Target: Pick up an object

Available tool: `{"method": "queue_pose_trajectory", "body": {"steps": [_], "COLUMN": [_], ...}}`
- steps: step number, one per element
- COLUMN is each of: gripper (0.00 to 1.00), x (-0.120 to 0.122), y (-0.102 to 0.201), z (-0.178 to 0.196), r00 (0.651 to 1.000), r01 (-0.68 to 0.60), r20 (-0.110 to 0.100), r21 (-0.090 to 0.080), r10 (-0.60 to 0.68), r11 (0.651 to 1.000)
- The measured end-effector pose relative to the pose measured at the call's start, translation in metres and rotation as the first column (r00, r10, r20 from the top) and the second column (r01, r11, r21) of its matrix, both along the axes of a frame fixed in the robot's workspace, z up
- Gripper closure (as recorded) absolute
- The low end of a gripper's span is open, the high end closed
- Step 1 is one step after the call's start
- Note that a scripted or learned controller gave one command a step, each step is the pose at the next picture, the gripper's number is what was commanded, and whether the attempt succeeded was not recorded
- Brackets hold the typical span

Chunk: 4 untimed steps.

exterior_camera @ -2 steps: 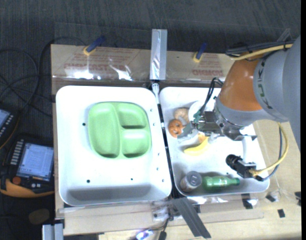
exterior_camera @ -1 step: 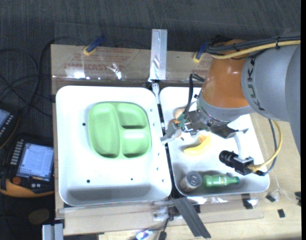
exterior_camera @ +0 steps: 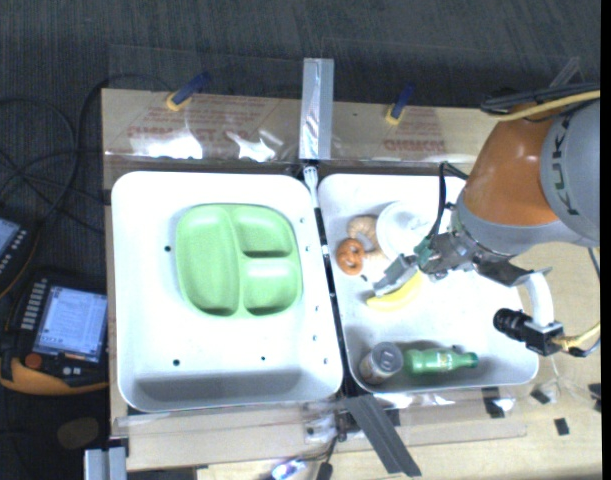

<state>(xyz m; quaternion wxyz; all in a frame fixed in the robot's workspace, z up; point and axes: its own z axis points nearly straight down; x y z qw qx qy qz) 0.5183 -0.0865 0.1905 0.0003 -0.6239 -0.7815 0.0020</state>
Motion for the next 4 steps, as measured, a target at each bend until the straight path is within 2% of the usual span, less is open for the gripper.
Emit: {"method": "queue_pose_trajectory", "body": {"steps": [1,2,3,4], "gripper": [0.00,1.00,0.00,0.00], "x": [0.005,0.006,0.006,0.025], "y": [-0.014,-0.013,-0.013,-0.043], "z": [-0.022,-0.013,-0.013,-0.101], "r00": [0.999,0.999,0.999,0.998], "r01": [-0.051,-0.052,-0.052,0.067], "r20": [0.000,-0.001,-0.001,0.013], "r21": [0.001,0.002,0.002,0.001], "r10": [0.051,0.052,0.052,-0.067], "r11": [0.999,0.999,0.999,0.998]}}
